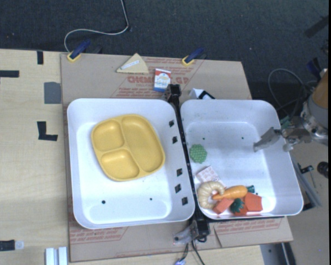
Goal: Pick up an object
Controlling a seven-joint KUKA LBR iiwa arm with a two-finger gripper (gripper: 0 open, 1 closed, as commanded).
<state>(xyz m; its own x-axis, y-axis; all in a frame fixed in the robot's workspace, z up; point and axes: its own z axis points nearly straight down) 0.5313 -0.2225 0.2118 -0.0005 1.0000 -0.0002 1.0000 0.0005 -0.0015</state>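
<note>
My gripper [266, 140] reaches in from the right and hangs over the right rim of the right bin [231, 112]. Nothing is seen held in it. Along this bin's front wall lie a pale bread roll [209, 191], an orange carrot [234, 192], a red-orange block [253, 203], a second orange piece [223, 205] and a small dark green piece [238, 206]. A round green object [198, 153] and a pink-white packet [207, 174] lie by the bin's left wall. All of them sit well to the left of and below the gripper.
The left bin [83, 203] holds a yellow divided plate [127, 146]. Behind the bins on the cardboard sheet are a small red-white carton [162, 80], a tan wedge [134, 64] and two clamps. A black divider [179, 142] runs between the bins.
</note>
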